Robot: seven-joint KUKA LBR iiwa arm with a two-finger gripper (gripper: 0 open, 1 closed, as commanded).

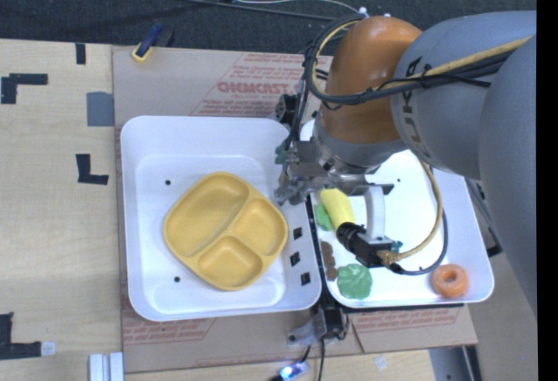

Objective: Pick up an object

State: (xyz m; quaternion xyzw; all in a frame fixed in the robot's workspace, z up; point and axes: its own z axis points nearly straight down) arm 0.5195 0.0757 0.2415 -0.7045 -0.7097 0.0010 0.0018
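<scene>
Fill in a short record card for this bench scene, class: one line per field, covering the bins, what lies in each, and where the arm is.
left bin: holds a yellow divided plate
right bin: holds a yellow object, a green object and an orange ring
arm: reaches in from the right, over the right bin
orange band: above the wrist, over the right bin's far end
gripper: low, near the wall between the bins
</scene>
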